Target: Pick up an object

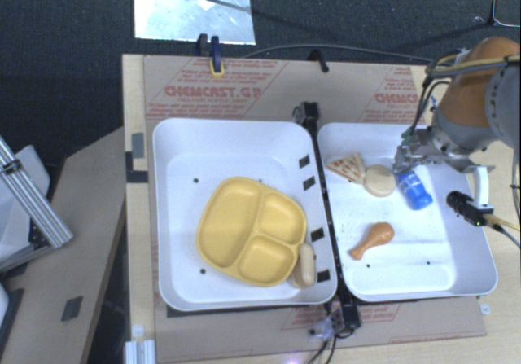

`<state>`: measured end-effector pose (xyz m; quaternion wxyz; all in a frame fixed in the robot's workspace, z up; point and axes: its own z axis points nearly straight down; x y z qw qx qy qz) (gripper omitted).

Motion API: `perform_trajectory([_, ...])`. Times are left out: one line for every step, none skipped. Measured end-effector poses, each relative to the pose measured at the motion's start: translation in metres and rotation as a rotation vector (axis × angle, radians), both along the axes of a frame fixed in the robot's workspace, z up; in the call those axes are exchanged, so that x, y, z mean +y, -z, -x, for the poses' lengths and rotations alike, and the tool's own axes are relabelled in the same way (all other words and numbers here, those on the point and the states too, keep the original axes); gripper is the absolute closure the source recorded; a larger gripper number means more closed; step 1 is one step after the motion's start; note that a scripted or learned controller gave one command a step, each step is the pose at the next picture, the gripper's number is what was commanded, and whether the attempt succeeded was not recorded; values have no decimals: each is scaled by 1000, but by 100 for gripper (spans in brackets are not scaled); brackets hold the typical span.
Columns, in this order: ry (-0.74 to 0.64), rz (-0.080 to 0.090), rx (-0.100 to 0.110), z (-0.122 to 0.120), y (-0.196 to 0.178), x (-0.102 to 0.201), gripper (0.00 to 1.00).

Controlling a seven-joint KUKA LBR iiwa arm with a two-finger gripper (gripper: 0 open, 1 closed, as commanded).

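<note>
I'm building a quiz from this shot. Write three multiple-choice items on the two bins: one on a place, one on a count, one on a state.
1. Where does the yellow divided plastic tray lie?
A. left white bin
B. right white bin
C. on the bench outside the bins

2. How many loose objects lie in the right white bin?
A. two
B. four
C. six

3. How does the small blue plastic bottle sit?
A. standing upright
B. lying on its side
C. resting in the tray

Answers:
1 A, the tray fills the middle of the left bin.
2 B, a tan wedge-shaped toy slice, a round cream toy bun, the bottle and an orange toy drumstick.
3 B, its length lies along the bin floor beside the gripper.
</note>
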<state>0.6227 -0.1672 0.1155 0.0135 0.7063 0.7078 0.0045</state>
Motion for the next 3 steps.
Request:
perform_trajectory([-4,-12,19,-3,-53,10,100])
perform_trajectory([-4,-11,20,-4,-107,10,100])
perform_trajectory([-4,-10,17,-1,-170,6,100])
